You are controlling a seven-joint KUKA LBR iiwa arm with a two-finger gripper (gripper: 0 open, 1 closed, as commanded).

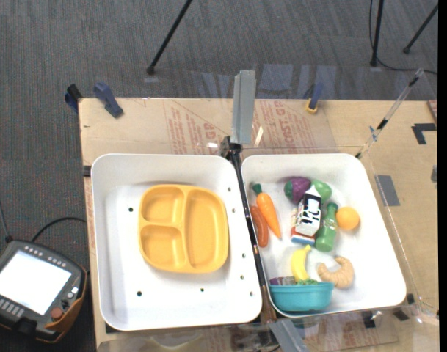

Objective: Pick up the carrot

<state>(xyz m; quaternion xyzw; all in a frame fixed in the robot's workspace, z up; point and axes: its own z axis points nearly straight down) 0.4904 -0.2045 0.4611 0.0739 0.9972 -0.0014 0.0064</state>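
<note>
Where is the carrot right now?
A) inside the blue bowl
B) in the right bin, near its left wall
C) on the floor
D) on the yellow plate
B: the carrot lies in the right bin, close along its left wall, beside the other toy food and apart from the yellow plate in the left bin.

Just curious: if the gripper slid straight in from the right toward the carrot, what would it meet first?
Probably the orange, then the green bottle, before reaching the carrot; depth is unclear.
</note>
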